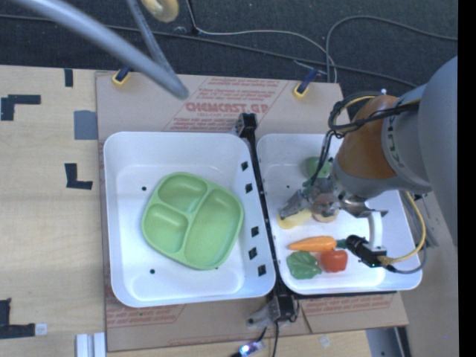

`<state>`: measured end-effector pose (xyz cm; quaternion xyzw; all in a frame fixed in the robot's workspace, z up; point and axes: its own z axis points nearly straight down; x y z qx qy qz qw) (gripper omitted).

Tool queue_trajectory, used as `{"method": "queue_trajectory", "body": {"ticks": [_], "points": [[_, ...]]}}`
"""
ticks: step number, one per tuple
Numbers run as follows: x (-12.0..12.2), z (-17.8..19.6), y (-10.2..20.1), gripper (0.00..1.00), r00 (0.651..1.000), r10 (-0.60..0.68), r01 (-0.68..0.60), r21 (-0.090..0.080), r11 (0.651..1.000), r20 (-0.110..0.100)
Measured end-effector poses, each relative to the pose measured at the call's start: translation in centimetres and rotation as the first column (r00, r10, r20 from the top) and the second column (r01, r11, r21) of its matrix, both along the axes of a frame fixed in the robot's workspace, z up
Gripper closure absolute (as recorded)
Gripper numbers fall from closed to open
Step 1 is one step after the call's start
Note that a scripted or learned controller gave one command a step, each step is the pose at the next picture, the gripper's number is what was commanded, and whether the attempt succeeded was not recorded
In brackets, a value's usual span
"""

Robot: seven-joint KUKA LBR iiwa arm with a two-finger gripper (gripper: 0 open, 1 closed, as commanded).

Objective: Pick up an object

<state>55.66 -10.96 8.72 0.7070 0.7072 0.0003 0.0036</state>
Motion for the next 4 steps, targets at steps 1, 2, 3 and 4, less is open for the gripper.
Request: {"method": "queue_trajectory", "body": {"ticks": [1, 2, 3, 4], "points": [[0.3, 1.3, 0.2, 1.0, 1.0, 0.002, -0.002, 0.004, 1.0, 0.007], [0.9, 7.5, 0.0, 1.0, 1.0, 0.001, -0.001, 0.004, 1.0, -0.002], [0.7, 12.0, 0.7, 1.0, 1.0, 0.002, -0.002, 0.004, 1.0, -0.003], [0.8, 15.2, 0.7, 1.0, 1.0, 0.001, -0.001, 0.004, 1.0, -0.003]]}}
